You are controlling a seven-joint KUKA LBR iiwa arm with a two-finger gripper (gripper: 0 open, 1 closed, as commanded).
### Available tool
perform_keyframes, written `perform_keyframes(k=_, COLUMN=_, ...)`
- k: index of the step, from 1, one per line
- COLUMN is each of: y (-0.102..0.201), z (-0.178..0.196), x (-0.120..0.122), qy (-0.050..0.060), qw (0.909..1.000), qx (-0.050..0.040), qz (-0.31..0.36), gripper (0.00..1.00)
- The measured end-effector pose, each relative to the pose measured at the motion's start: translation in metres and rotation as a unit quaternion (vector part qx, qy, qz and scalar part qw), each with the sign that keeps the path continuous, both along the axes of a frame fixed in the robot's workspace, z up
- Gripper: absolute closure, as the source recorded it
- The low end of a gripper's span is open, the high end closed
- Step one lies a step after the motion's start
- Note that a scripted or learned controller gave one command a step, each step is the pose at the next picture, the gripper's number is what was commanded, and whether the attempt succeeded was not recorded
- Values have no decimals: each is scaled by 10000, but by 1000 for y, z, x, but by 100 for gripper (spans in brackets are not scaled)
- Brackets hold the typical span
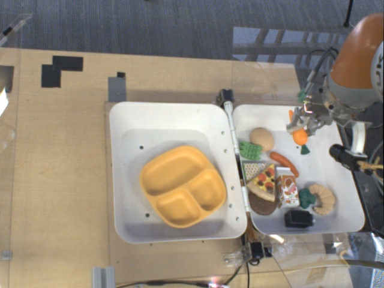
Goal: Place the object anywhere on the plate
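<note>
In the left bin (120,161), the yellow plate (183,186) is sitting near the middle. The toy carrot (299,135) is hanging in the right bin's far corner, looking pinched by the narrowly parted claw (304,125); that small grip risks slipping during the crossing over the toy pile (277,188).

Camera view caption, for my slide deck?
End effector above small orange toy in right white bin; yellow divided plate awaits left.

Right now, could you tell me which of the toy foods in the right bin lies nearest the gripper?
The small orange toy, right beside the gripper near the bin's far edge; the tan bun and red sausage lie farther off.
</note>
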State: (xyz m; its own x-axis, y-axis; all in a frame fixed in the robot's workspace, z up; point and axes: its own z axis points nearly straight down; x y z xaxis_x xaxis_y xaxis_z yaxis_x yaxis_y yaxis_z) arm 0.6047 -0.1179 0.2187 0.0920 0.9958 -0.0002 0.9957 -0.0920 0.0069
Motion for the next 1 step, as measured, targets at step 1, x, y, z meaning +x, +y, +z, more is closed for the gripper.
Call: perform_keyframes(k=1, y=0, z=0, x=0, qy=0, qw=10000, qx=0, qz=-1, gripper=0)
